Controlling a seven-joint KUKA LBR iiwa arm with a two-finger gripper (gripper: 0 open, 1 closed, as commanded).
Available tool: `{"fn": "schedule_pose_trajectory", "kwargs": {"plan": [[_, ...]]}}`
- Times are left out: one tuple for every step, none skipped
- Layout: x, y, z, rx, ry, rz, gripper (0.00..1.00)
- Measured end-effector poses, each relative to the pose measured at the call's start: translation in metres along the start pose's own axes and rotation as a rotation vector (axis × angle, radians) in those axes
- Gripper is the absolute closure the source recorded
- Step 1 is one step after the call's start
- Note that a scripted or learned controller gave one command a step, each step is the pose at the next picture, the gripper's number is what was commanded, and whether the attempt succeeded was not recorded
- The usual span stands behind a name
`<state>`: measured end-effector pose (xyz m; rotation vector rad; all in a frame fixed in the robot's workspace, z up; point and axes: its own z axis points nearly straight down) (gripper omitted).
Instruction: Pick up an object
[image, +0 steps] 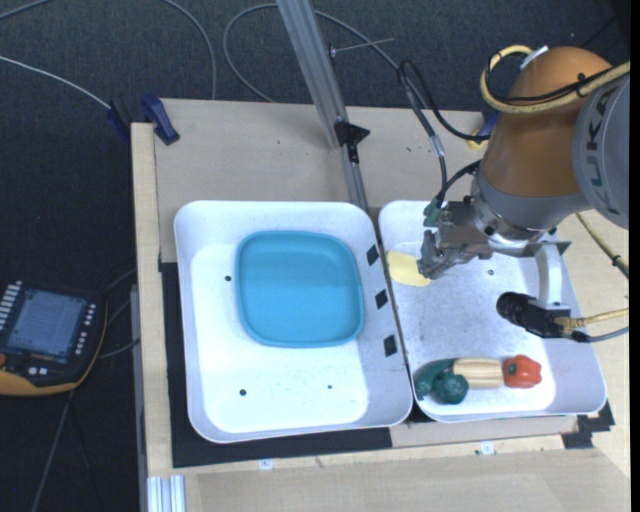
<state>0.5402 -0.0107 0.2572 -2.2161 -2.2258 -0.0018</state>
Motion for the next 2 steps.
{"fn": "schedule_pose_trajectory", "kwargs": {"plan": [[0.051, -0.007, -0.002, 0.0, 0.0, -0.001, 1.0], [0.106, -0.014, 0.007, 0.001, 0.0, -0.001, 1.0]]}}
